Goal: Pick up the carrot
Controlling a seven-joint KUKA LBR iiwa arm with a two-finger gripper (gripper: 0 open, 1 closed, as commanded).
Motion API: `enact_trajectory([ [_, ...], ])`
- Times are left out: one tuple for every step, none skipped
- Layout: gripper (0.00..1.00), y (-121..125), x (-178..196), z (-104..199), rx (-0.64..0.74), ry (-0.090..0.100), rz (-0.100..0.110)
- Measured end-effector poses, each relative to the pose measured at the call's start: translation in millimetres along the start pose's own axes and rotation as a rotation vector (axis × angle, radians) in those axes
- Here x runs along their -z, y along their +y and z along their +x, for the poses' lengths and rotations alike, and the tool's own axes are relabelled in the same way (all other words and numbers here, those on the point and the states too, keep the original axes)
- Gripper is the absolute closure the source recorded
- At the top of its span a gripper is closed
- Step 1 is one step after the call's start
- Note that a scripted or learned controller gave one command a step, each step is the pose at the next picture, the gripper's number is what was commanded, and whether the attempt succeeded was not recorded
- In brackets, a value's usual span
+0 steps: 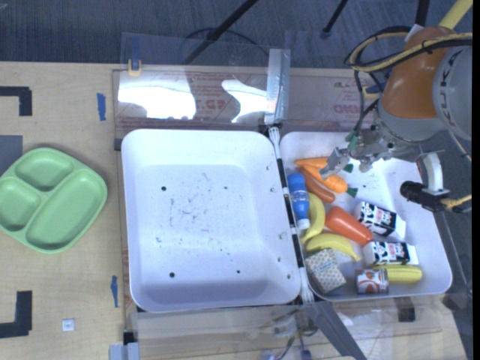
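Claw (pixel 339 163) | fingers slightly parted, over carrot (pixel 322 177) tip | grasp unclear | right bin (pixel 439 265)

Green 3-compartment plate (pixel 49 199) left of 2 white bins (pixel 150 145), bananas (pixel 330 240) inside right one

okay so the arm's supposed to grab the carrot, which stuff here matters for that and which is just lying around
Belongs to the job:
carrot, in the right bin
gripper, above that bin's far end

Just lying about:
blue bottle
banana
milk cartons
left bin
green divided plate, on the bench beside the bins
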State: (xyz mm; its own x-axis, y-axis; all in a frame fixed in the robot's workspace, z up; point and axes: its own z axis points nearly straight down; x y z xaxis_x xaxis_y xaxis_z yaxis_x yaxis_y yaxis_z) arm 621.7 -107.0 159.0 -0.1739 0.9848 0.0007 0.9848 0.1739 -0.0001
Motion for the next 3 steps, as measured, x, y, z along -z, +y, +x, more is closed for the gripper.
enact_trajectory([
  [0.00, 10, -63, -25, 0.132, -0.002, -0.003],
  [0.00, 29, -71, -14, 0.354, -0.001, 0.030],
  [0.00, -1, 27, 32, 0.589, -0.002, -0.004],
])
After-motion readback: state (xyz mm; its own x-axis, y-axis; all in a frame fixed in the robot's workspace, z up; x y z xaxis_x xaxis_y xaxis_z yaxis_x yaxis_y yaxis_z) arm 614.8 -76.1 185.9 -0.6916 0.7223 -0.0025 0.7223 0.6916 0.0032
